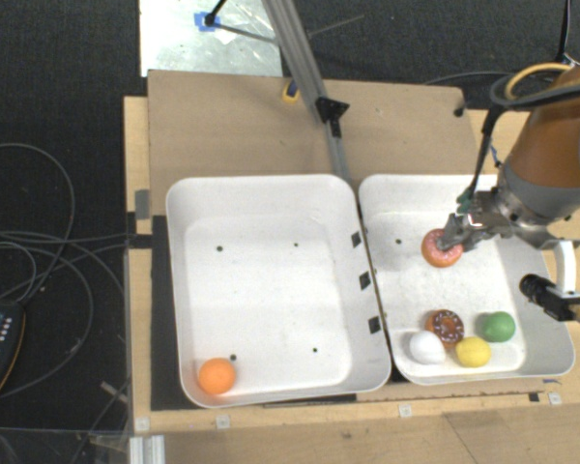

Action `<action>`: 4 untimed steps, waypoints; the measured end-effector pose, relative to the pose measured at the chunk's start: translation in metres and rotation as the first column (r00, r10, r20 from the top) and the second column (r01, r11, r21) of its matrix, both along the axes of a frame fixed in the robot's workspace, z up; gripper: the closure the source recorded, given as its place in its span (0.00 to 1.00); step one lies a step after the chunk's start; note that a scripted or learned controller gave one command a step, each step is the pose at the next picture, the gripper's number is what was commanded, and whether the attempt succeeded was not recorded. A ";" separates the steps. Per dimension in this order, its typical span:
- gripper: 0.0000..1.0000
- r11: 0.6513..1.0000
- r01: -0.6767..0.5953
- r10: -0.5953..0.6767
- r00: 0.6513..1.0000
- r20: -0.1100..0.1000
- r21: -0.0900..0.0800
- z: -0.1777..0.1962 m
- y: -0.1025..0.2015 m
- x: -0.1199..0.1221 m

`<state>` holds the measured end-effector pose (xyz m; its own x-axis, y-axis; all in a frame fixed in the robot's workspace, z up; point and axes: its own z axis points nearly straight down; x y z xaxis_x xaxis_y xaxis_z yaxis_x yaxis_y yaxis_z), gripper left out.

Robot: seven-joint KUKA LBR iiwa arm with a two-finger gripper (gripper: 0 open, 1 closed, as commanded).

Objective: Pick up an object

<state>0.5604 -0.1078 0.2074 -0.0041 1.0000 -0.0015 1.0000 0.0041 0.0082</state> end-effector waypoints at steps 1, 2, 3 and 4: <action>1.00 1.000 -0.001 0.001 1.000 -0.003 0.001 0.024 0.000 0.001; 1.00 1.000 -0.007 0.007 1.000 -0.005 0.004 0.033 0.056 0.012; 1.00 1.000 -0.007 0.007 1.000 -0.004 0.003 0.040 0.105 0.031; 1.00 1.000 -0.006 0.006 1.000 -0.008 0.004 0.026 0.154 0.036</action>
